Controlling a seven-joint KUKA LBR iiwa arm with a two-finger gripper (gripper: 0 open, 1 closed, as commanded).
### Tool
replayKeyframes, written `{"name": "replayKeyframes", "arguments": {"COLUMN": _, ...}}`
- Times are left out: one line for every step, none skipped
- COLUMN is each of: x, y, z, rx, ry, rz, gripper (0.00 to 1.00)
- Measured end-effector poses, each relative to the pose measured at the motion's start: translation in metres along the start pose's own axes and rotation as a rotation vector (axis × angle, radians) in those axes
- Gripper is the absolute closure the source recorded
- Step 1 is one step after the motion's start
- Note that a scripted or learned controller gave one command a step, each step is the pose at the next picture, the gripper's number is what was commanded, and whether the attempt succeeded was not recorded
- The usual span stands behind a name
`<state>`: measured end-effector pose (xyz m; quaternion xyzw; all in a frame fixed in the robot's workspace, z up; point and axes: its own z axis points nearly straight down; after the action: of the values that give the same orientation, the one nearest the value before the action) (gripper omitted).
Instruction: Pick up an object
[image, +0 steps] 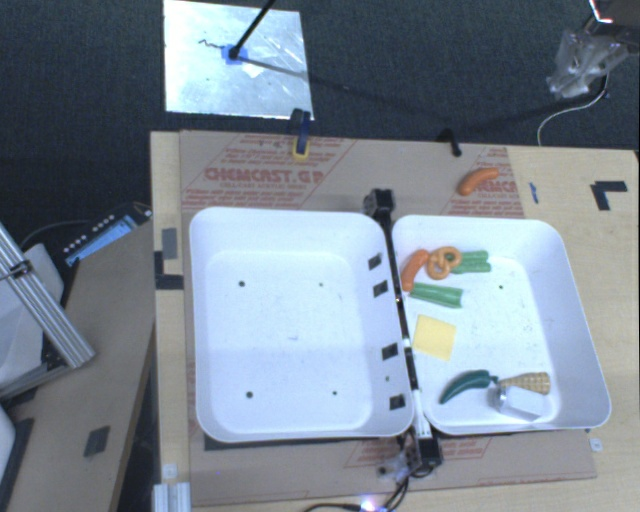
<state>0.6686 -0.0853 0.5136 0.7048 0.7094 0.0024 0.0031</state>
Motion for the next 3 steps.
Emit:
{"name": "replayKeyframes", "arguments": {"x": 0.003, "y": 0.0, "z": -0.023, "rx": 0.002, "ry": 0.0, "rz": 0.001, "gripper": 1.0}}
{"name": "replayKeyframes", "arguments": {"x": -0.076, "y": -0.037, "z": -0.022, "rx": 0.005, "ry": -0.003, "rz": 0.013, "gripper": 1.0}}
{"name": "replayKeyframes", "arguments": {"x": -0.092, "y": 0.0, "z": -0.021, "rx": 0.004, "ry": -0.002, "rz": 0.006, "gripper": 1.0}}
